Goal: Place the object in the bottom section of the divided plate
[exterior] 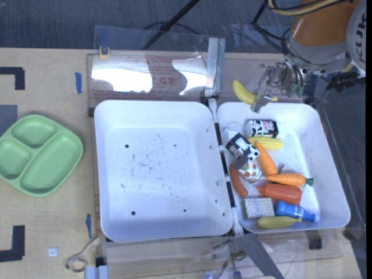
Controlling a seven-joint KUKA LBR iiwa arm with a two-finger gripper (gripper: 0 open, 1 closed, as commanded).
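Arm is up at the top right, claw [268, 92] raised over the right bin's [331, 173] back edge w/ a banana [243, 92] between its fingers, so it's closed on that. Looks like the carry step: pick seems done, placing not yet. Green divided plate [38, 154] sits on the bench far left, well apart from both bins. Next move needs a long haul across the left bin [157, 167] to the plate's big lower section, then a release w/o dropping the banana en route.
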